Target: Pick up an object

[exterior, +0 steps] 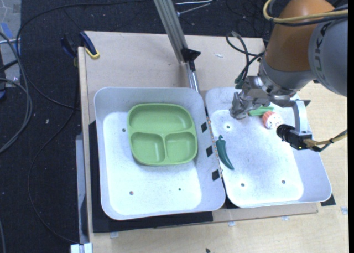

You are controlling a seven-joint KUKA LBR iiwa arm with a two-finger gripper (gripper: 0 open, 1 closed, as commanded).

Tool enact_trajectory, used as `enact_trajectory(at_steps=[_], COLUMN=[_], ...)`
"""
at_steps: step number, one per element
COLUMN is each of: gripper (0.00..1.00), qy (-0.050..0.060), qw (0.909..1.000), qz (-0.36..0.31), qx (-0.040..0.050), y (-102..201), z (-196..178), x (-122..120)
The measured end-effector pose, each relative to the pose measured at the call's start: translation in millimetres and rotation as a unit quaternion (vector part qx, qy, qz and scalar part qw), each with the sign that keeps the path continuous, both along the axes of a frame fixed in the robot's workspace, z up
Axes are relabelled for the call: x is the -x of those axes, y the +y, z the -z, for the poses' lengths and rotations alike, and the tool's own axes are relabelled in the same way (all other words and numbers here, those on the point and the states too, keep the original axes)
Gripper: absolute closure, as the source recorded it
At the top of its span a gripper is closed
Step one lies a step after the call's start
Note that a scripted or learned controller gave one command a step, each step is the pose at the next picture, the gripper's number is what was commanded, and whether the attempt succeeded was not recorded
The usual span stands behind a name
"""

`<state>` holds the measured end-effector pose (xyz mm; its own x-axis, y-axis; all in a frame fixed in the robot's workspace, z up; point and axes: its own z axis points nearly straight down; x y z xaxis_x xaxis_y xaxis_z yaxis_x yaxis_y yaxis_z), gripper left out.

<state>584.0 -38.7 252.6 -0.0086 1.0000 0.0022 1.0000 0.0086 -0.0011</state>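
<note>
Over the right bin's far left corner we are seeing the pincer hanging low, its dark fingers pointing down at the white floor; whether they are spread or pressed together we cannot tell, and nothing is showing between them. Just right of the pincer, near the bin's far edge, a small object with a green stalk and an orange-red and white end is lying, close to the pincer but apart from it. A dark green pepper-like piece is lying at the bin's left wall, along the seam where the two bins are meeting. We are finding the near and right parts of this bin open, with bare floor out to the rim.

Left of the seam, the left bin is carrying a light green divided plate in its far half; the near half is open floor. The grey arm is reaching in from the right above the bench, whose far strip is lying bare. We are reading no writing or labels anywhere.
</note>
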Motion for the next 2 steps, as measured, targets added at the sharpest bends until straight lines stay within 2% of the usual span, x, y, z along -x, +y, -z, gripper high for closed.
enact_trajectory(at_steps=[2], gripper=[1.00], qy=[0.000], qw=[1.0000], qz=[0.000], qx=[0.0003], y=[111.2], z=[22.3], x=[18.3])
